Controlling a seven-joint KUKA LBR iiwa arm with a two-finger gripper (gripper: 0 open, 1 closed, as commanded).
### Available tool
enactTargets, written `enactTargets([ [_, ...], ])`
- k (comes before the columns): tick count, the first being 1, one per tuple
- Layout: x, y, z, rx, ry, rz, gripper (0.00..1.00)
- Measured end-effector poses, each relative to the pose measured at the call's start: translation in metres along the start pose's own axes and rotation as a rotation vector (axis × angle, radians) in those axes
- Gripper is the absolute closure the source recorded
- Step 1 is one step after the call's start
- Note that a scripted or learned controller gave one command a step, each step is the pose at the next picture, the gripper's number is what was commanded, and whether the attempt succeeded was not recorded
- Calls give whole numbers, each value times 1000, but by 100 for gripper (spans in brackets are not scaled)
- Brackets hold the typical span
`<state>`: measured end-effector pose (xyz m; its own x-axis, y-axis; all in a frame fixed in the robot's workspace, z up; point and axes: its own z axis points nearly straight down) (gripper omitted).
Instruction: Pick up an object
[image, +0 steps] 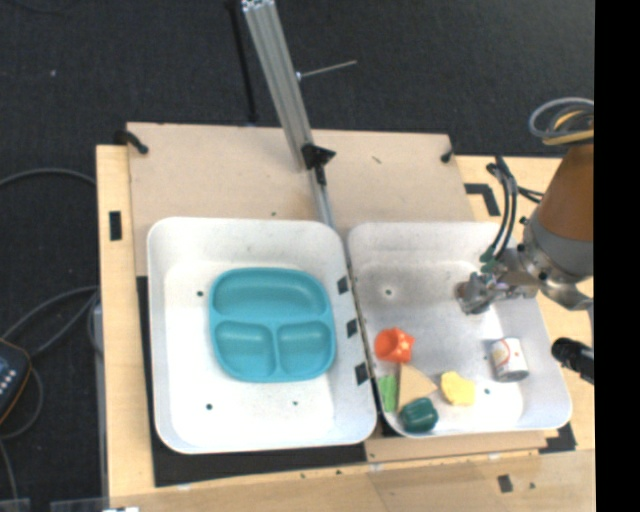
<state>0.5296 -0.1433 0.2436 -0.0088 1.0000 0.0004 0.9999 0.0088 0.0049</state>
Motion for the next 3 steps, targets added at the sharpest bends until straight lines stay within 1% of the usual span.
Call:
enactTargets([
  [1, 49, 22, 9, 3, 0, 2, 100],
  [2, 109, 44, 9, 3, 1, 0, 100],
  [3, 166, 65, 1, 2, 2, 0, 100],
])
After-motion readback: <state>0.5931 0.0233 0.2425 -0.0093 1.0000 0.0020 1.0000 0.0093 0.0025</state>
